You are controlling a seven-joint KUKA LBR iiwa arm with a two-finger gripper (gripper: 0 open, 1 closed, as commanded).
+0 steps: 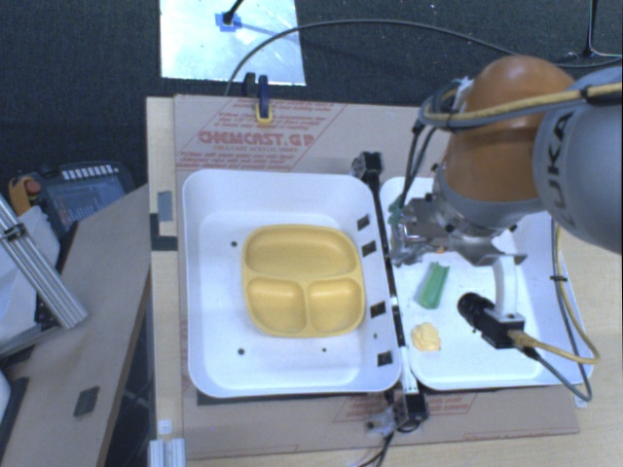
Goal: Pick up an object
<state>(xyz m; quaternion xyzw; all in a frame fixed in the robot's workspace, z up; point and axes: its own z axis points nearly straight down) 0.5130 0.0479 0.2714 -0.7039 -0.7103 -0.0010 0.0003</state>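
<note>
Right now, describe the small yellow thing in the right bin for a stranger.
Start at the right-hand white bin, under the arm. Near its front edge, below the green block, lies a pale yellow lump. It is rounded; the block is long.

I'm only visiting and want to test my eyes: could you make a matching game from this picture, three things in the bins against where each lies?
Things:
1. yellow divided plate
2. green block
3. small yellow lump

Places:
A. right bin, nearest its front rim
B. middle of the left bin
C. right bin, just behind the other thing there

Pairs: 1-B, 2-C, 3-A.
</note>
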